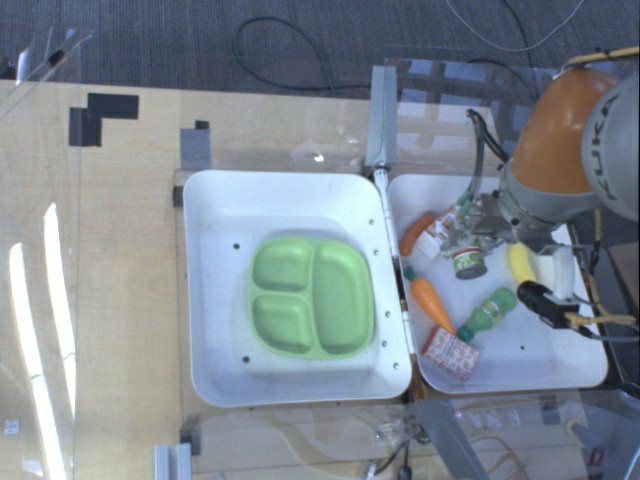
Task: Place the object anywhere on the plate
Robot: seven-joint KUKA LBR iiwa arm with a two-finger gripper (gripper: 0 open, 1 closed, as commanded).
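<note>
**A:** Which thing is the gripper [468, 230] after?

**B:** My guess is the small tin [467, 262]. The gripper hangs low over the far-left part of the right bin [545, 363]. The tin sits just on its near side, touching it or almost; I can't tell which. The tin looks round and upright, so there is no long axis to line up with.

**A:** Is it gripped?

**B:** I can't tell. Wrist hardware crowds that spot, so I can't read whether the gripper is open or closed. I wouldn't say it holds anything.

**A:** And the plate [310, 296]?

**B:** It is green, with three compartments, and sits bare in the middle of the left bin [200, 268]. It lies left of the gripper and slightly nearer, beyond the two bin walls that meet between them. As I judge it, the carry has to rise over those walls and then travel left.

**A:** Any neighbours in the way?

**B:** An orange bottle [420, 234] with a white label lies just left of the gripper. A carrot [432, 305] lies nearer, its length running far-left to near-right. A green bottle [490, 313] lies near-right of the tin, and a yellow piece [520, 264] is to its right. A red-and-white packet [449, 354] sits by the near wall. The area close around the tin is crowded.

**A:** Is anything hidden?

**B:** The arm [565, 138] covers the far-right corner of the right bin, and I can't say what lies beneath it. I also can't make out what the yellow piece is.
</note>
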